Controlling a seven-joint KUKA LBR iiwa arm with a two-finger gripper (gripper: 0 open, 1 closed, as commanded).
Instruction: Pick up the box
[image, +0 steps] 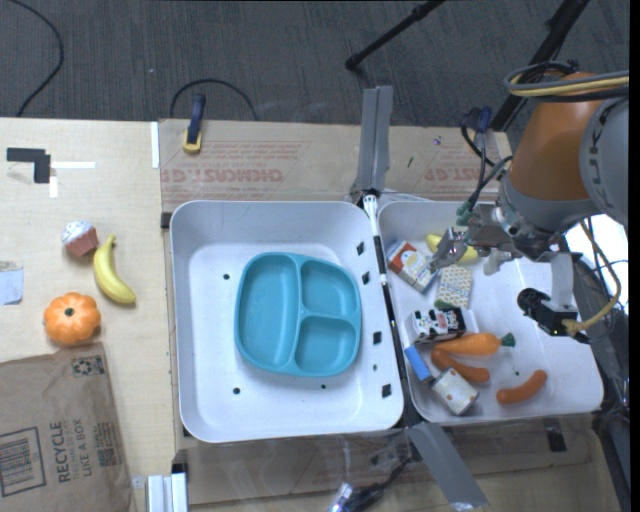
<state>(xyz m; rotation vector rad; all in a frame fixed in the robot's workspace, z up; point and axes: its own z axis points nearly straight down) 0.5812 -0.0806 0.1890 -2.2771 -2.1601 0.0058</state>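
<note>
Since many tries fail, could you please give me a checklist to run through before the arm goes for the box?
1. Box in view: red-and-white box lies in the right bin, near its left wall. Ok.
2. Gripper placed: just right of the box. Ok.
3. Box held: nothing visibly held. Not ok.
4. Finger state: cannot tell.
5. Crowding: patterned card and yellow item sit close by. Not ok.

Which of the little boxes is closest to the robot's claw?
The red and white box at the right bin's top left, just left of the gripper. The black-and-white box and the bottom box lie farther down.
</note>
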